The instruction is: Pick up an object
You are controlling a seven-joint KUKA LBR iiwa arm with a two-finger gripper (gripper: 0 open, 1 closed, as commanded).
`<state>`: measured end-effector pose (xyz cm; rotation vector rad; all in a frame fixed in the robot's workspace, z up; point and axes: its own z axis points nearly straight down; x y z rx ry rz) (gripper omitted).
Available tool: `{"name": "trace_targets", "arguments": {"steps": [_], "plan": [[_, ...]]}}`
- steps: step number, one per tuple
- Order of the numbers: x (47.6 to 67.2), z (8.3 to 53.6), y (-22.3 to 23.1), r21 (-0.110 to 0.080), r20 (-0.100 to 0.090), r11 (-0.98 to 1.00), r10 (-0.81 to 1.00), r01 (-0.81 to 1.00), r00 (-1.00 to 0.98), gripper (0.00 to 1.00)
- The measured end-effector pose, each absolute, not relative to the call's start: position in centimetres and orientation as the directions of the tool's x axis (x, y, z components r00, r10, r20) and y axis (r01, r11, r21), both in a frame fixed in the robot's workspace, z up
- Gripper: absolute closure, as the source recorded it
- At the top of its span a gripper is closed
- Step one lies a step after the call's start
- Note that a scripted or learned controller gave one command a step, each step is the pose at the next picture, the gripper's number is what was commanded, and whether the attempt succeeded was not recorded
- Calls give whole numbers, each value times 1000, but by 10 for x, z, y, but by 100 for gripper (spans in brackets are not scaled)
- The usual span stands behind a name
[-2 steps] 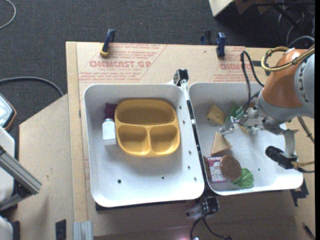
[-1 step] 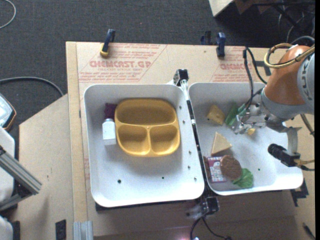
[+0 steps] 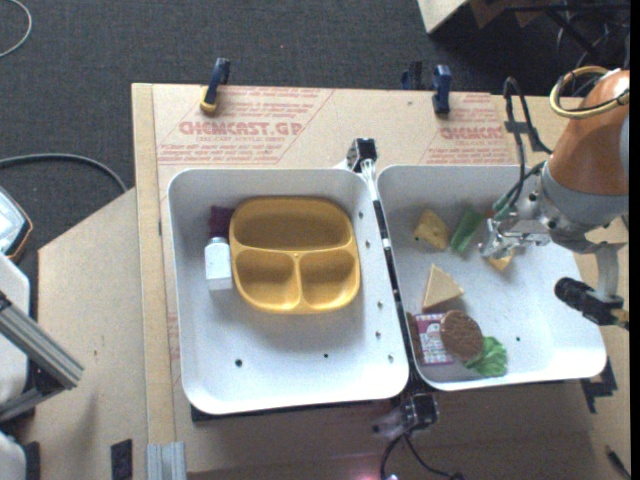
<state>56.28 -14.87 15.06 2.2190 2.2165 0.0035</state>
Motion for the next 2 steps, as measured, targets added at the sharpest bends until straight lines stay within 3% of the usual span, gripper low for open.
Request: {"name": "trace_targets", "arguments": {"steps": [1,2], "plan": [[564,215,-151,9,-3,1,1000,1000,-1,100],[565,226,-152,4,-2,1,1000,1000,-1,100]]}}
